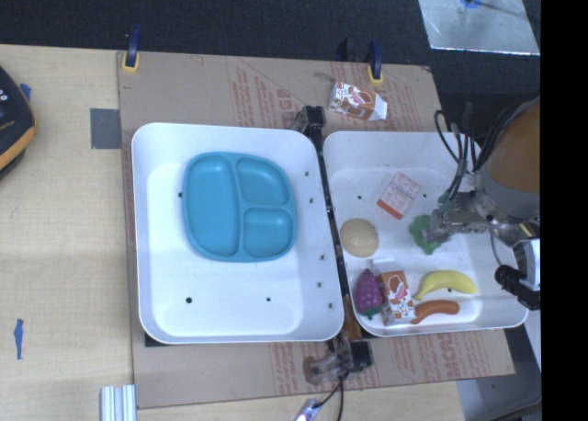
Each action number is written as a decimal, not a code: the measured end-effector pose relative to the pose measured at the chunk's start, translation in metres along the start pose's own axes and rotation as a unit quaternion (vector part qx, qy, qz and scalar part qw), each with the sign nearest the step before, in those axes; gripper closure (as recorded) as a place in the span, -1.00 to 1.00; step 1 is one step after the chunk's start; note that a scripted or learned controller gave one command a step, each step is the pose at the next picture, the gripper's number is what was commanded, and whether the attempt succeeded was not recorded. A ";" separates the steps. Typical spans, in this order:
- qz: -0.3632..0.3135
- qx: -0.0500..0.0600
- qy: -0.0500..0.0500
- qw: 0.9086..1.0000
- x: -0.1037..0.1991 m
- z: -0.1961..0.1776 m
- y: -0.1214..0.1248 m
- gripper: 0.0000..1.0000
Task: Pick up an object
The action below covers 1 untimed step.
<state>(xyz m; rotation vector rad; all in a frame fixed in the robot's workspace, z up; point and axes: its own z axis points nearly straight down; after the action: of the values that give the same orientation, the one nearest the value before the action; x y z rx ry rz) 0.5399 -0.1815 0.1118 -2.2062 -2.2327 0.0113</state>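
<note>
Gripper (pixel 447 223) low over green toy (pixel 424 233), right bin (pixel 367 148).

Small green toy (pixel 424 232), lying mid right bin, at end effector (pixel 447 223) tips.

Two white bins are seen from above. The gripper (pixel 450 223) is lowered into the right bin (pixel 367 148), against a green toy (pixel 424 233). Left of it a tan bun (pixel 359 237) is seen; nearer the camera, a banana (pixel 446 283), sausage (pixel 435 310) and grapes (pixel 368 291). Far left, a blue divided plate (pixel 239 206) is set in the left bin (pixel 165 300).
</note>
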 end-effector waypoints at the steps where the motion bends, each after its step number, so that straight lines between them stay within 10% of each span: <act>1: 0.000 0.000 0.000 1.000 0.000 0.000 0.000 -1.00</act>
<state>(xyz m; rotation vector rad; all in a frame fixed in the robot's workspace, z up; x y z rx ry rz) 0.5399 -0.1814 0.1117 -2.2055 -2.2337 0.0117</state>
